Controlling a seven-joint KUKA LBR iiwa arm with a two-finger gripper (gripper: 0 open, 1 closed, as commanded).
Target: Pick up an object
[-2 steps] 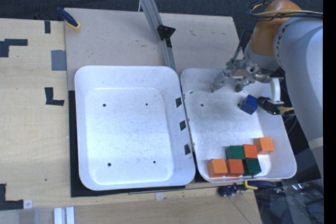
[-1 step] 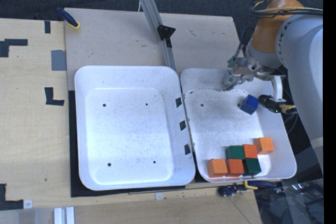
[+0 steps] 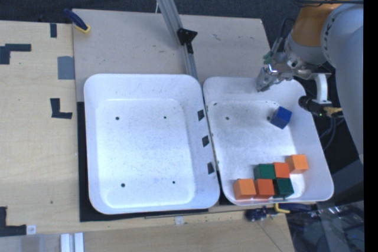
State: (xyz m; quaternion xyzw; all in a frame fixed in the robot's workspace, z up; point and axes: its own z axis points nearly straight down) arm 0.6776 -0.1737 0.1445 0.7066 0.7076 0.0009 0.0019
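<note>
Lab — robot arm (image 3: pixel 336 38), bins (image 3: pixel 94 91)

The 2 bins (image 3: pixel 94 91) look like glossy white plastic, finely speckled; the bench (image 3: pixel 130 38) is matt, wood-like board.

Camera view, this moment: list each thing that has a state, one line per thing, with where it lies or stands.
gripper: above the right bin's far rim, nothing seen between its fingers.
blue block: lying alone in the right bin, apart from the gripper.
orange and green blocks: clustered at the right bin's near edge, touching one another.
right bin: flat on the bench, holding all the blocks.
left bin: flat on the bench beside the right bin.
</note>
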